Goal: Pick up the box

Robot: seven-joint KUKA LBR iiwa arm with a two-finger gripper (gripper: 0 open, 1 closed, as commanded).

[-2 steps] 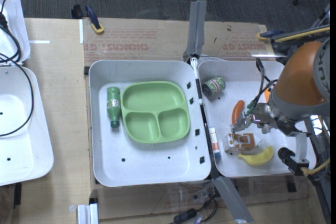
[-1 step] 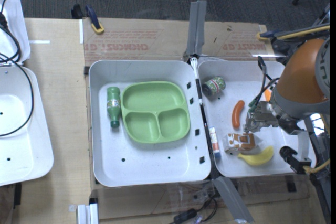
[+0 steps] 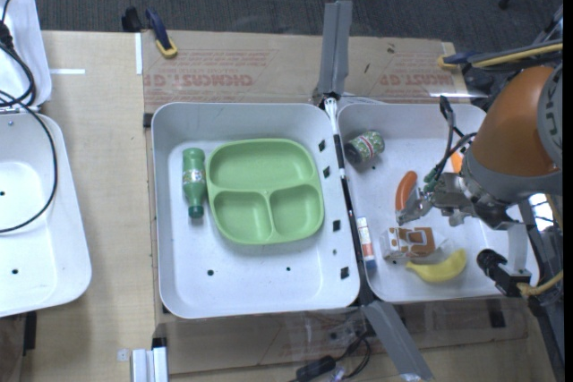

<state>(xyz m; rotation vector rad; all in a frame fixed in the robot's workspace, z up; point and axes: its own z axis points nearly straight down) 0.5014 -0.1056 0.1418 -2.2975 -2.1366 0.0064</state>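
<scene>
Orange-and-white, the box [image 3: 409, 241] lies just below the gripper [image 3: 414, 208], flat beside the banana [image 3: 438, 267], so a short descent should reach it. Whether the gripper is released or clenched, I cannot tell.

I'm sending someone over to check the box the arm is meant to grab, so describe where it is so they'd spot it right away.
Look in the right-hand bin, toward its near edge. The box lies there, small, white with brown and orange print, just below the gripper. A yellow banana lies against its near side; the box is the only squarish, printed item there.
</scene>
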